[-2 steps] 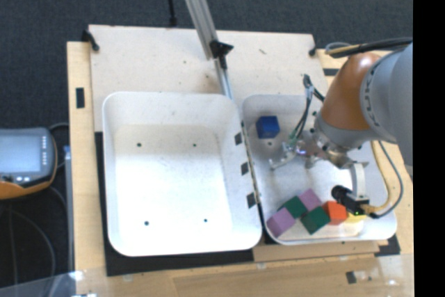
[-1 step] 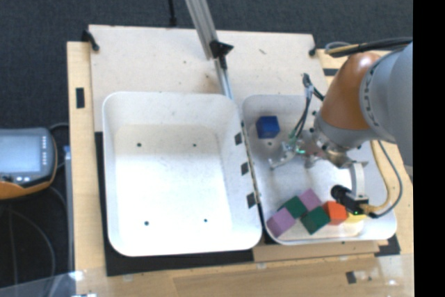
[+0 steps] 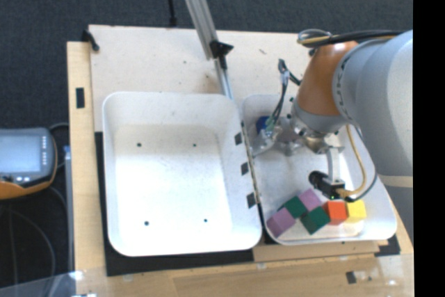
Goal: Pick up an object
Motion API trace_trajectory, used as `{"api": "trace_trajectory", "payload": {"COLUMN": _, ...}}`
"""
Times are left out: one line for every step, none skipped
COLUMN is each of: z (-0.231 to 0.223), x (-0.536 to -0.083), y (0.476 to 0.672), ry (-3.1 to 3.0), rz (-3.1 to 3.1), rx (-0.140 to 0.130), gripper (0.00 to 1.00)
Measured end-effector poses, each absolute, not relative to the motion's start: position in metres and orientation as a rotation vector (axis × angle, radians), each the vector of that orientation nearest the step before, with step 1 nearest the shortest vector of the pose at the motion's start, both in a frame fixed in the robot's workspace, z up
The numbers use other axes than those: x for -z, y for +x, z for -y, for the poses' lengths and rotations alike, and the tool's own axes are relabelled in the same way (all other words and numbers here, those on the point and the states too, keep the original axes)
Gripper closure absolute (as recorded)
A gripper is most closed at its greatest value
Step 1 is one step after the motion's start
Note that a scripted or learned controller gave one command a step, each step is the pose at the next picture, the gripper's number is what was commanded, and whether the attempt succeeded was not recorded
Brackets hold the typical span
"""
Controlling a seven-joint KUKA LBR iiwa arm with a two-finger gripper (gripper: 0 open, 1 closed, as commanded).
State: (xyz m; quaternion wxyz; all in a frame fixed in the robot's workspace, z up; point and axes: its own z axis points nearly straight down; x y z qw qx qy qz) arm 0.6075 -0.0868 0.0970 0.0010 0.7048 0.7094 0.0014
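Overhead slanted view of the surface [image 3: 174,55] with two shallow white bins side by side. The left bin [image 3: 174,174] shows bare floor. The right bin [image 3: 292,170] holds a cluster of small blocks at its near end: a purple block [image 3: 281,221], two green blocks [image 3: 295,206] and [image 3: 316,220], a pale purple block [image 3: 311,198], an orange block [image 3: 336,211] and a yellow block [image 3: 356,210]. They lie touching or just beside one another.

The arm [image 3: 361,101] reaches in from the right; its end effector [image 3: 278,137] sits low over the far end of the right bin, near the dividing wall and well apart from the blocks. Whether it is wide or narrow cannot be told: cabling and the wrist obscure it. A small blue item [image 3: 263,124] appears beside it; its nature is unclear.

The blocks look rigid, light and flat-sided, probably foam or wood, so they should tolerate a firm pinch without damage. Opposing flat faces offer the best hold. The purple block at the cluster's edge appears easiest to straddle; the inner blocks leave little clearance on either side.
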Motion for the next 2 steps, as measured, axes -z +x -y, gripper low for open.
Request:
{"api": "trace_trajectory", "payload": {"z": 0.121, "x": -0.223, "y": 0.585, "ry": 2.217, "rz": -2.213, "rx": -0.008, "gripper": 0.00}}
{"api": "trace_trajectory", "payload": {"z": 0.119, "x": -0.347, "y": 0.622, "ry": 2.209, "rz": -2.220, "rx": -0.010, "gripper": 0.00}}
